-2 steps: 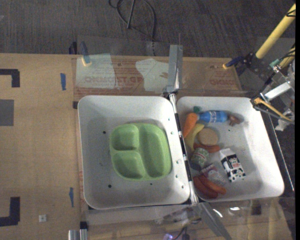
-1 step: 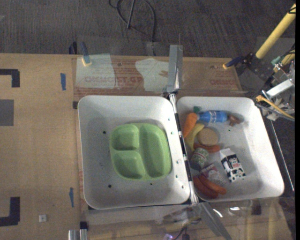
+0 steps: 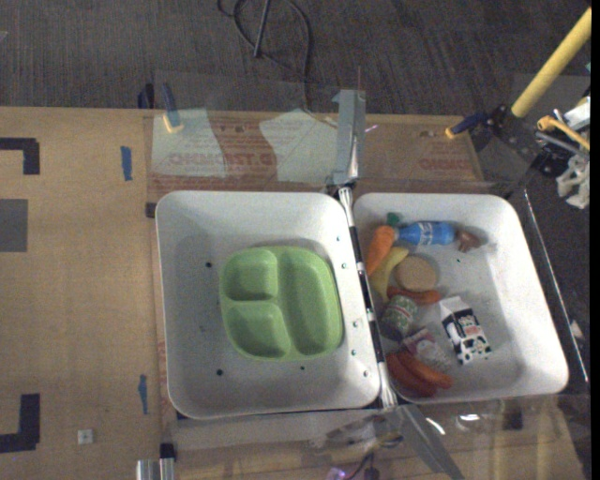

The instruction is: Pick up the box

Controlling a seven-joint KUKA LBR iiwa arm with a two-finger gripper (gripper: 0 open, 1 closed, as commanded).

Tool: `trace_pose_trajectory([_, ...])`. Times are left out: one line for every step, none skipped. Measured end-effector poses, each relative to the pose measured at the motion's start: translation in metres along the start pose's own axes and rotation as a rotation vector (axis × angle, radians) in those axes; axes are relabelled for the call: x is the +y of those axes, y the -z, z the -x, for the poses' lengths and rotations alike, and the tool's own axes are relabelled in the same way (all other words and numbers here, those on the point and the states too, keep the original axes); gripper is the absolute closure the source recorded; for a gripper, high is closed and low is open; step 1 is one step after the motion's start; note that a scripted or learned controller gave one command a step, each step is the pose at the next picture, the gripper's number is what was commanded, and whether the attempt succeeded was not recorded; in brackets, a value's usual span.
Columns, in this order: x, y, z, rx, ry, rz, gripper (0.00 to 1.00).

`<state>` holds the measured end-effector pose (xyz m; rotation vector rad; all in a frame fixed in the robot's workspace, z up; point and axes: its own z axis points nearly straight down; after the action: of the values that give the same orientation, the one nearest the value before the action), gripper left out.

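A robot test lab: a taped plywood bench point(image 3: 75, 281) holds two white bins point(image 3: 187, 225) (toy food at three o'clock), cables point(image 3: 272, 28) at twelve.

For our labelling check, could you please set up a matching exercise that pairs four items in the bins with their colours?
Things:
1. divided tray
2. bottle
3. carrot
4. milk carton box

Colours:
A. orange
B. white with black patches
C. green
D. blue with a white band

Pairs: 1-C, 2-D, 3-A, 4-B
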<state>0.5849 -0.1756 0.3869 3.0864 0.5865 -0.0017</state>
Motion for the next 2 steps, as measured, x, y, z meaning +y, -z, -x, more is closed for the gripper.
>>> trace_pose_trajectory([-0.001, 0.0, 0.0, 0.0, 0.001, -0.001, 0.0])
trace_pose_trajectory([-0.015, 0.024, 0.004, 0.001, 0.083, 0.002, 0.0])
